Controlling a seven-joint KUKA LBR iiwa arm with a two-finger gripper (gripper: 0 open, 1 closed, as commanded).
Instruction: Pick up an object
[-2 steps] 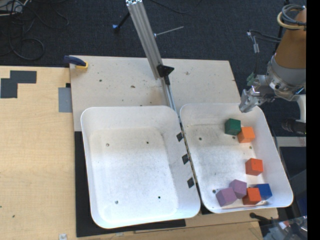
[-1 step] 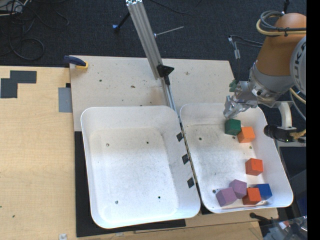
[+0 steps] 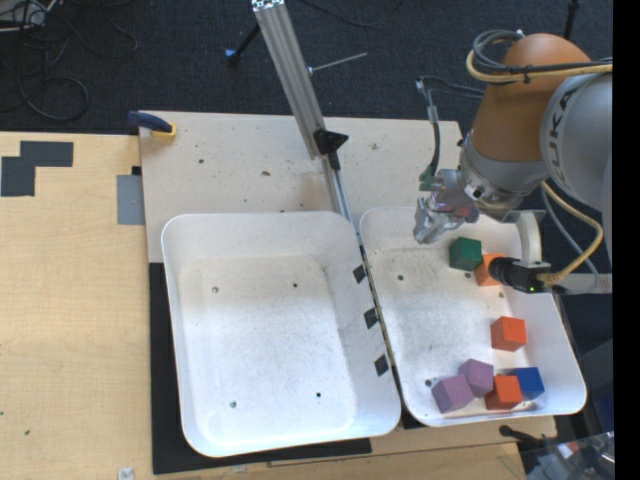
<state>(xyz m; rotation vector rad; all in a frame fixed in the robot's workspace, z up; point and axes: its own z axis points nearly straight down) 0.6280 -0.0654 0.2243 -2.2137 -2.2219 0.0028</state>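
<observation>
Down at the near end of the right bin (image 3: 560,393) sit 2 purple blocks (image 3: 463,385), an orange block (image 3: 505,390) and a blue block (image 3: 529,380); farther up lies another orange block (image 3: 508,332). Beyond, the green block (image 3: 464,254) rests just right of and below the gripper (image 3: 432,223), closest to it. Whether the jaws are spread, I cannot tell.

A pale wooden bench (image 3: 70,298) stands on dark carpet (image 3: 150,48) strewn with cables (image 3: 40,8).
</observation>
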